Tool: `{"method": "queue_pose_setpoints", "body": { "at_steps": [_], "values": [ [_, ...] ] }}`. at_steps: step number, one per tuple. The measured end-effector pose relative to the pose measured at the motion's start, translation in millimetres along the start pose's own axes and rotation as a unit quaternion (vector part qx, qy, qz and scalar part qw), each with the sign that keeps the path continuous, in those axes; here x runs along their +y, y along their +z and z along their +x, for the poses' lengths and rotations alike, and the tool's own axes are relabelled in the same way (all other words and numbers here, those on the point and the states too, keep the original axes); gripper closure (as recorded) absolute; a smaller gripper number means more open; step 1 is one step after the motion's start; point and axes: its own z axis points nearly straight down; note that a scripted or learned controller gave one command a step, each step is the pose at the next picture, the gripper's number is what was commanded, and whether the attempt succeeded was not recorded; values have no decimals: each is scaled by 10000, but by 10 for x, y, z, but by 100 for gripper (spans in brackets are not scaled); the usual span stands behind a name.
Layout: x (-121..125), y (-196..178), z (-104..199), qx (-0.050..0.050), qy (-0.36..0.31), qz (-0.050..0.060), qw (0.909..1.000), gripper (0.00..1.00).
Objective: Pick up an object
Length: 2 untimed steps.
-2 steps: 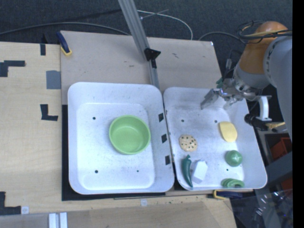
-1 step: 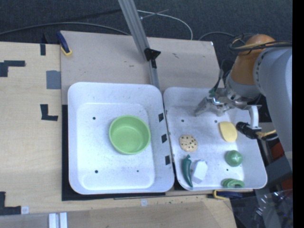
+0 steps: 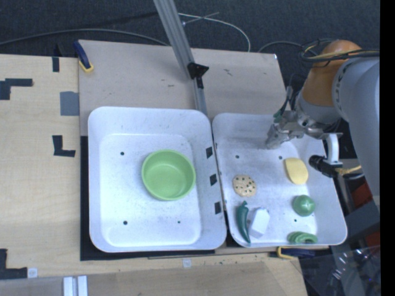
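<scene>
Tool is hovering at 12 o'clock in the right bin, holding nothing; whether open or closed, I cannot tell. Next, it is probably needing to descend toward the yellow object at 5 o'clock of it.

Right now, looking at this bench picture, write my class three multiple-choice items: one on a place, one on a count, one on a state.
1. Where does the green bowl sit?
A. left bin
B. right bin
C. bare bench

2. How many bowls are in the left bin?
A. one
B. two
C. three

3. Where is the end effector?
A. touching the bowl
B. over the right bin's upper part
C. outside both bins

Answers: 1 A, the bowl lies in the middle of the left bin. 2 A, a single bowl lies there. 3 B, it hangs above the right bin, beyond the yellow object and the cookie.
</scene>
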Motion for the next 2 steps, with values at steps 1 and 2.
{"method": "queue_pose_setpoints", "body": {
  "at_steps": [1,2],
  "values": [
    [-1,-427,16,3,13,-28,10000,100],
    [37,-1062,3,-2,14,-35,10000,100]
  ]
}}
